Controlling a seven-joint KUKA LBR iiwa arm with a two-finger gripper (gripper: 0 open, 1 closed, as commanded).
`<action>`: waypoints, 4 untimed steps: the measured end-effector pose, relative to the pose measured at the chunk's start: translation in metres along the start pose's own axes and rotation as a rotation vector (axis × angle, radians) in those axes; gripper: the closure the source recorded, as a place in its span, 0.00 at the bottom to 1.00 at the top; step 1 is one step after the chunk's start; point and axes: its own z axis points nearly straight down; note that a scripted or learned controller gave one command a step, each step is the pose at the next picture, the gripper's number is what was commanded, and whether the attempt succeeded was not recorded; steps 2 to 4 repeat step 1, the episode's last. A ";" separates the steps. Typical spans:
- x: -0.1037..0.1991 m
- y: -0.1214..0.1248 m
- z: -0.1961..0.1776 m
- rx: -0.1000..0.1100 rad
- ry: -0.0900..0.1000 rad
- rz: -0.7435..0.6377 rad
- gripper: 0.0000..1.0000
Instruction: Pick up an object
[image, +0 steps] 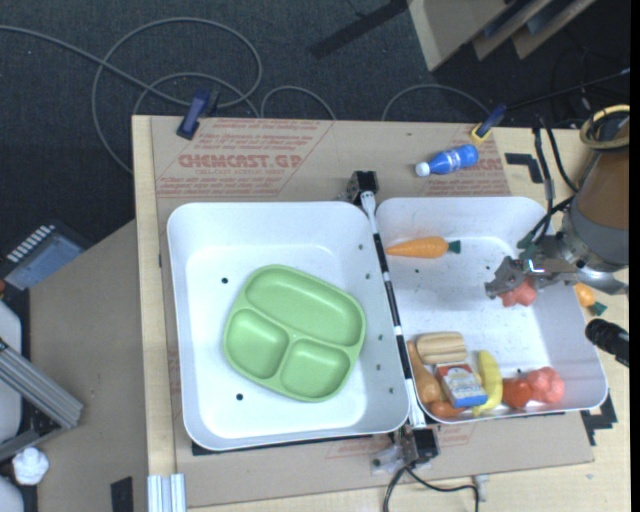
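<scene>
One red object (519, 293), small and rounded, is seen in right bin (470, 215) at about 3 o'clock, directly under pincer (508, 282). Pincer state cannot be told; grip is not confirmed. Object is judged light, probably smooth plastic, somewhat slippery. Hold is best taken across widest middle. Carrot (418, 247) lies at 11 o'clock, well apart.
</scene>
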 end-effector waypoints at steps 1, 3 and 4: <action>0.079 -0.001 -0.015 0.003 0.000 0.002 1.00; 0.079 -0.001 -0.015 0.003 0.000 0.002 1.00; 0.079 -0.001 -0.015 0.003 0.000 0.002 1.00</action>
